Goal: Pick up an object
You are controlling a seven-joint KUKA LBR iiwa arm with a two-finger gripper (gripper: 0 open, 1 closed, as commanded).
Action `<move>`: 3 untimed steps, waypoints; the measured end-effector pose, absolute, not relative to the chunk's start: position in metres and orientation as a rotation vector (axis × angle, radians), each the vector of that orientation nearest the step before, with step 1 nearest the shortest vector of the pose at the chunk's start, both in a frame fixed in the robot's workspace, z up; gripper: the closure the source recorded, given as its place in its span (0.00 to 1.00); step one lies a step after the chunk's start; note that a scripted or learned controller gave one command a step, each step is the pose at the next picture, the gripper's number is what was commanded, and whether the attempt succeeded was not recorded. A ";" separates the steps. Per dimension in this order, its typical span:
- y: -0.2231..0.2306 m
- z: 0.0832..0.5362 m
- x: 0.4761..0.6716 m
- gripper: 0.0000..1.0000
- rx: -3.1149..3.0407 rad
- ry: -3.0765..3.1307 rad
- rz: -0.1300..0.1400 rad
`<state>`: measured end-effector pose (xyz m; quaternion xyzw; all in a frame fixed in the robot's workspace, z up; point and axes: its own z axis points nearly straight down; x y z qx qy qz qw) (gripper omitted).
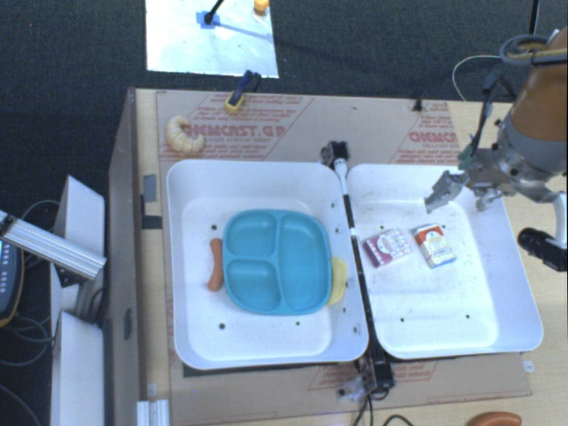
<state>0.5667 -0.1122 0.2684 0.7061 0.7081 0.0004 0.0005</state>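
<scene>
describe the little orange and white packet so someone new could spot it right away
Start at the right bin, the one the arm reaches over. Two small flat packets lie near its middle; take the one farther right, the orange and white packet. Its neighbour, the maroon packet, is darker and sits nearer the divider between the bins.

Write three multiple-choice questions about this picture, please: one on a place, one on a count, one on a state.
1. Where is the blue plate?
A. left bin
B. right bin
C. on the floor

2. How many small packets lie in the right bin?
A. none
B. two
C. five

3. The gripper is:
A. above the right bin, holding nothing
B. lifting the plate
C. pressing on the sausage

Answers: 1 A, the plate lies in the left bin beside the sausage. 2 B, a dark red packet and a red-and-white packet. 3 A, nothing sits between its fingers.
</scene>
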 end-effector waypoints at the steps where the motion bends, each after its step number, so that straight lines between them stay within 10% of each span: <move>1: -0.145 0.157 0.594 0.00 2.221 2.224 -0.002; 2: -0.162 0.084 0.614 0.00 2.220 2.222 0.000; 3: -0.162 0.095 0.616 1.00 2.216 2.221 0.004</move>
